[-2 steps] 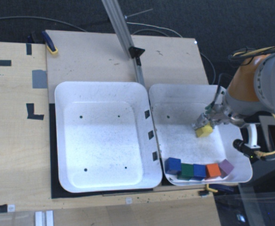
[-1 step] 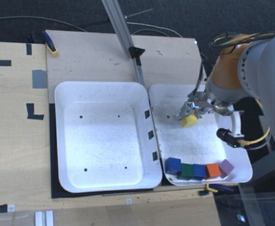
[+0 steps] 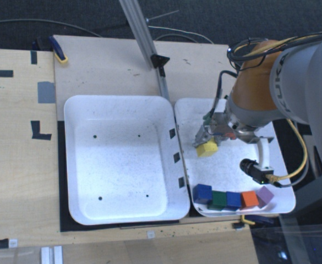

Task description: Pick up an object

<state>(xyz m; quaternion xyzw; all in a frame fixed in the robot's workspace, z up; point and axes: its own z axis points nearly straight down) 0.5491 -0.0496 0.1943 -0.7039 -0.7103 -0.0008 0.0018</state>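
The claw [image 3: 206, 140] hung over the right bin's [image 3: 276, 205] left half, its 2 fingers closed on the yellow block [image 3: 207, 148], which sat at their tips, tilted

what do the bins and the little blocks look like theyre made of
Bins: probably thin moulded plastic, white, faintly glossy, with rounded rims and corners; dark specks show on the floors.
Blocks: solid-coloured cubes with matte faces and crisp edges, painted wood or plastic, hard to tell which. The yellow block at the gripper looks the same.
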